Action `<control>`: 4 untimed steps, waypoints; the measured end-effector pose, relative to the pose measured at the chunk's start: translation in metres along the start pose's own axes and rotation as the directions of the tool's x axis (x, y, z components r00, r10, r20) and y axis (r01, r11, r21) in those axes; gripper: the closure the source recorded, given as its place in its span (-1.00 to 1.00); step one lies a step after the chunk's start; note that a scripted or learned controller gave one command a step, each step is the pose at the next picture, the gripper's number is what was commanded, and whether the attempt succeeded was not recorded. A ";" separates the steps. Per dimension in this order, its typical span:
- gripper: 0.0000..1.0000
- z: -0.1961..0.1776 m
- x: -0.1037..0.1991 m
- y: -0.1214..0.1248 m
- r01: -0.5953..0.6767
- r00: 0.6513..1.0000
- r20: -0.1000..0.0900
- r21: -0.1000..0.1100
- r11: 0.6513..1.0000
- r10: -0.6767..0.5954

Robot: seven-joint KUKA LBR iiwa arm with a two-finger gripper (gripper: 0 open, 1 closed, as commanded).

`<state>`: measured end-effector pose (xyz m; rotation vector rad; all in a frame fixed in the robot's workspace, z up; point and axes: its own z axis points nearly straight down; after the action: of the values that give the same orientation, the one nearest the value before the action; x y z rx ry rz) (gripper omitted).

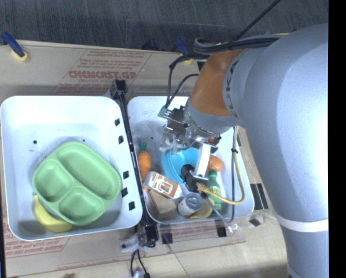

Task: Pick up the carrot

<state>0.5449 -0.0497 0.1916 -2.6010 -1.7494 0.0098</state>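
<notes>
— Where is your gripper?

— My gripper (174,145) hangs over the right bin (139,110), near its middle, just above the blue dish (177,162). My arm (265,97) comes in from the right, and the orange band (210,88) sits above the wrist.

— Are you pinching anything?

— I cannot tell. The wrist covers most of the gripper from this angle, so whether it is spread or pressed together is hidden from me. I see nothing between the tips.

— And the carrot?

— The carrot (144,162) lies in the right bin against its left wall, left of the blue dish and apart from my gripper. Its green top points toward the far side of the bin.

— What else is in there?

— A snack box (163,185) lies just below the carrot. Near it is a small can (192,203), and a green bottle (213,185) stands toward the right wall with an orange ball (216,164) beside it. A yellow cable (231,197) loops past them.

— And the other bin?

— The left bin (22,112) holds a green tray (77,181) with three compartments, tilted, resting on something yellow (48,220).
</notes>
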 end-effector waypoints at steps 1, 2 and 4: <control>1.00 0.002 0.009 -0.070 -0.294 0.956 0.001 0.006 0.956 0.294; 1.00 0.000 0.069 -0.101 -0.565 0.825 0.005 -0.024 0.825 0.565; 1.00 -0.017 0.067 -0.100 -0.541 0.841 0.019 -0.016 0.841 0.541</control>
<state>0.4778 0.0501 0.2098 -3.0103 -0.9526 0.0342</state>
